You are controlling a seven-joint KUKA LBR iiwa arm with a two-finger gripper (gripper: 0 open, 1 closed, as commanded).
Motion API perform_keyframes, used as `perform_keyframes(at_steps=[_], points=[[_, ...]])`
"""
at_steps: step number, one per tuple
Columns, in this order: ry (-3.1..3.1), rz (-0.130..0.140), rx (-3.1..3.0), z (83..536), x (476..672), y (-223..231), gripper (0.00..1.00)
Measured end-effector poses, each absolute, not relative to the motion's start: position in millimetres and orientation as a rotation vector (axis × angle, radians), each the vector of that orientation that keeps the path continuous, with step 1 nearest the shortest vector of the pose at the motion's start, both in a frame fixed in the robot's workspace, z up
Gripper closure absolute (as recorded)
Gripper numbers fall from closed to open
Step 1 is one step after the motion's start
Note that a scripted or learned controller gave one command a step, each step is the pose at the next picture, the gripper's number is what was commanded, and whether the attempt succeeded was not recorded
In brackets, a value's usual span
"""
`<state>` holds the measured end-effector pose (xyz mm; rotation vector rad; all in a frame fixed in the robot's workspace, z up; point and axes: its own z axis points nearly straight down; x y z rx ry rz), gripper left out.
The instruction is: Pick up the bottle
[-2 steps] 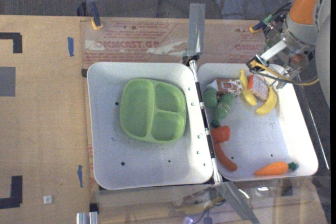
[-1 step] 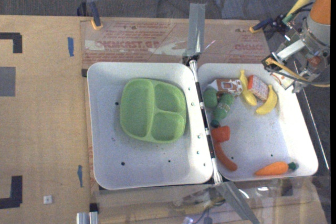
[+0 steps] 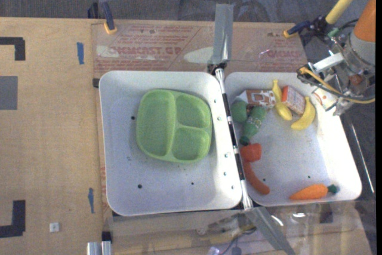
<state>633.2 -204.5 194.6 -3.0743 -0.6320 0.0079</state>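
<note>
Camera view: left bin (image 3: 119, 188) holds a green divided plate (image 3: 174, 125). Right bin (image 3: 340, 152) holds the green bottle (image 3: 253, 122), banana (image 3: 304, 118) and carrot (image 3: 310, 191). I cannot tell the gripper (image 3: 340, 95) finger state.

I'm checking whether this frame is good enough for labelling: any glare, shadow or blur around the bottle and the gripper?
Camera view: even lighting, soft overall; the green bottle is small but readable, with weak shadows on the right bin; the gripper at the right edge is blurred among cables; a pale sheen crosses the cardboard behind the bins.
</note>
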Motion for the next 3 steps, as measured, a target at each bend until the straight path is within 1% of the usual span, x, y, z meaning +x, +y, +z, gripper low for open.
perform_keyframes(at_steps=[1, 2, 3], points=[[-0.599, 0.002, -3.083, 274.2, 645.5, -221.5, 1.00], [-0.468, 0.007, -3.104, 220.9, 656.3, -220.7, 1.00], [-0.414, 0.001, -3.114, 304.5, 654.0, -193.4, 1.00]])
